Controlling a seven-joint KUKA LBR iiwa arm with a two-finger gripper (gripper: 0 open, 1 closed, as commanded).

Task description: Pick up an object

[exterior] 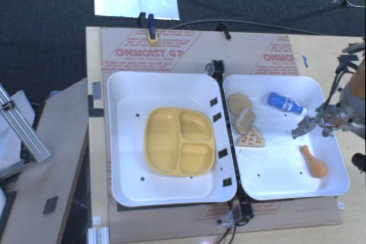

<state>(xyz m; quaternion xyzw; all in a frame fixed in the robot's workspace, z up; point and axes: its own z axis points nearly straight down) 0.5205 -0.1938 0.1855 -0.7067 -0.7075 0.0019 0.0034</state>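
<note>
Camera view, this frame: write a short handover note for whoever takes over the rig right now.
Gripper: over the right bin near its right wall, nothing visibly held.
Right bin holds a blue bottle, two tan pieces, a pizza slice toy and an orange drumstick toy.
Left bin holds a yellow divided plate.
Done: nothing lifted yet.
Left: pick up an object; the drumstick and bottle lie nearest.

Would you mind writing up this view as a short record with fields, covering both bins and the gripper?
left bin: yellow divided plate
right bin: blue bottle, two tan pieces, pizza slice toy, orange drumstick toy
gripper: over the right bin's right side, between bottle and drumstick, nothing seen between its fingers
bench: cardboard sheet under both bins
</note>
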